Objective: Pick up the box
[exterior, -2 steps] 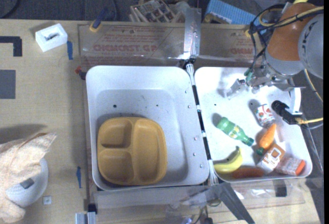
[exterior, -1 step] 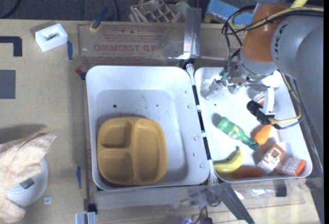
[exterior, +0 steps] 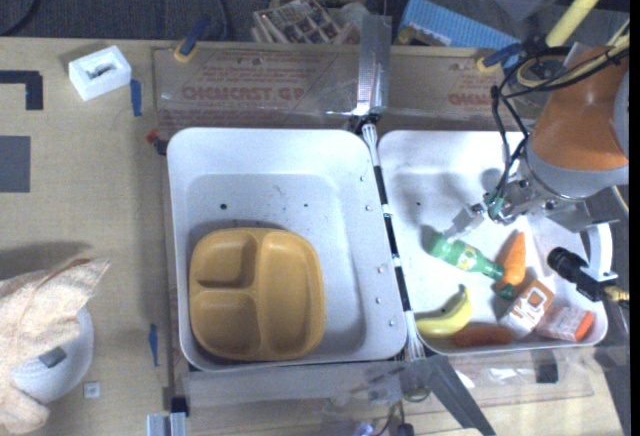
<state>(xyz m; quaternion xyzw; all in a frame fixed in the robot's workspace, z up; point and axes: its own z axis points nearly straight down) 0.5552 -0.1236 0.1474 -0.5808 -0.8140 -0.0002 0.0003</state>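
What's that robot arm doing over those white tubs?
The robot arm's gripper hangs over the right bin, above a pile of toy food: a green bottle, a carrot, a banana and a small box. It is meant to pick up the box, which lies untouched. The left bin holds a yellow tray.

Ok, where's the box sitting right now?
The box lies in the right bin, near its front right corner, just below the carrot and right of the banana.

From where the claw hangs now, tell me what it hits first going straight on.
Probably the right bin's bare floor, just short of the green bottle; the claw points down and left, though depth is unclear.
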